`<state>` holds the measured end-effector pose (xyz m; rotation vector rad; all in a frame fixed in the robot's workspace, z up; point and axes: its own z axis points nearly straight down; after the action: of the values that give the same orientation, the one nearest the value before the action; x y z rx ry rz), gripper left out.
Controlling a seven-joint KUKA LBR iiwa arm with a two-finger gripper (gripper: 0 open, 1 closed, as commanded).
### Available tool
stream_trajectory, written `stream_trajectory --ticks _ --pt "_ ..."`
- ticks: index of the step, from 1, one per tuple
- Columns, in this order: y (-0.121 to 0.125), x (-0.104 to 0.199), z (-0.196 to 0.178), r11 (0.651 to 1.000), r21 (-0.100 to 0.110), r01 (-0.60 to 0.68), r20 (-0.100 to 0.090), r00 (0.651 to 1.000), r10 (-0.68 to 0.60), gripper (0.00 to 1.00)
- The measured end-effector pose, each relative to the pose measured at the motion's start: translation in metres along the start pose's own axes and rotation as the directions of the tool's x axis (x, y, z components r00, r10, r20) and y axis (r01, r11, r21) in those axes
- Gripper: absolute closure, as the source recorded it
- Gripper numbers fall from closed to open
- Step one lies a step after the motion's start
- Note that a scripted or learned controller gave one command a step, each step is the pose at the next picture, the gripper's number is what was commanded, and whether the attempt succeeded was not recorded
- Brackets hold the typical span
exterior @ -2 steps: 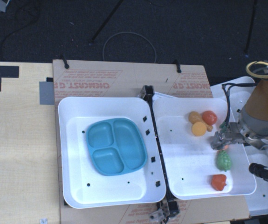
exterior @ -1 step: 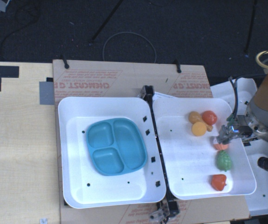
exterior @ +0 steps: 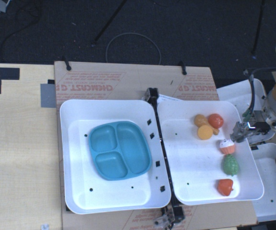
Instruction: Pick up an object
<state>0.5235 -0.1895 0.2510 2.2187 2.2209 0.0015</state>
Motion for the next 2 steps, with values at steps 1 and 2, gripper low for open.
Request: stream_trajectory --ticks 1,2 --pt "0.014 0.042 0.007 1.0 0.005 0.003 -0.003 1.0 -0.003 1.0" --pt "0.028 0.102 0.016 1.0 0.007 0.004 -0.004 1.0 -0.004 1.0"
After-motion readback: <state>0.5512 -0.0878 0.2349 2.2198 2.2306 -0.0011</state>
